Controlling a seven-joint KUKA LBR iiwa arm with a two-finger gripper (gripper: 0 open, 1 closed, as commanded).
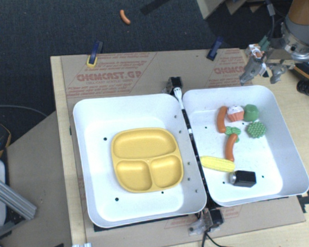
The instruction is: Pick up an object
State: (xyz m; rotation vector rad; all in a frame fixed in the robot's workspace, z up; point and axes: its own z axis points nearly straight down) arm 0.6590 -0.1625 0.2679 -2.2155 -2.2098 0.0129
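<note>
The gripper [261,71] is seen at about one o'clock in the camera view, raised over the bench just beyond the far rim of the right bin [288,142]. Its two metal fingers are spread apart with nothing between them, so it is judged released and parked clear of the bins, ready for a descent.

The pickable objects are gathered in the right bin. At its twelve o'clock a red sausage [221,119], a small cupcake-like piece [235,113] and a smooth green block [251,111] are clustered, with a knobbly green ball [257,129] just beside them. A carrot [230,144] lies lengthwise below. Toward six o'clock a ridged yellow corn cob [217,164] and a black boxy item [244,178], possibly a clip, are found.

In the left bin [91,167] a glossy yellow divided plate [146,159] is placed centrally.
</note>
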